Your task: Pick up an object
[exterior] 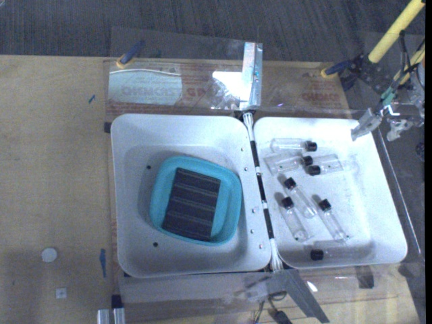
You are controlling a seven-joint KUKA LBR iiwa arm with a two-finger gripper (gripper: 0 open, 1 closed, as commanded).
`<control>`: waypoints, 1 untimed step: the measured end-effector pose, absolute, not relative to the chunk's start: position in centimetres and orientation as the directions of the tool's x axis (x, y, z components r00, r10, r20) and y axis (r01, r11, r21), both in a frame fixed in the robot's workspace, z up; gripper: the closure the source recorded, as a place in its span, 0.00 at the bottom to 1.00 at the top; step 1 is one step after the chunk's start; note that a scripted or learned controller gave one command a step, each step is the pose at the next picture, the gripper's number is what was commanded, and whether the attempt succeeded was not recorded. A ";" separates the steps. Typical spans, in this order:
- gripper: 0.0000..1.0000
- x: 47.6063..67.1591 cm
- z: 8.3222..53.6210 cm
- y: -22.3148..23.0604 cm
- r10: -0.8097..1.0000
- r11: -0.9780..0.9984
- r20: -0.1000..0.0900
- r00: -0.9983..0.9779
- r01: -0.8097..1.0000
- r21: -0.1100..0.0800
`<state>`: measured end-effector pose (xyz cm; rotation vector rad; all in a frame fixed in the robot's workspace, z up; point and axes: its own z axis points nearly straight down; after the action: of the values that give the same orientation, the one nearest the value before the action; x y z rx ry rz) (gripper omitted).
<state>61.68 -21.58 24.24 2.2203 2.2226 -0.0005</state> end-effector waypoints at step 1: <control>0.00 63.7 9.5 -15.7 0.987 -0.160 -0.002 0.160 0.987 0.002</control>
<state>63.70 -15.71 9.49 2.3908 2.0339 0.0002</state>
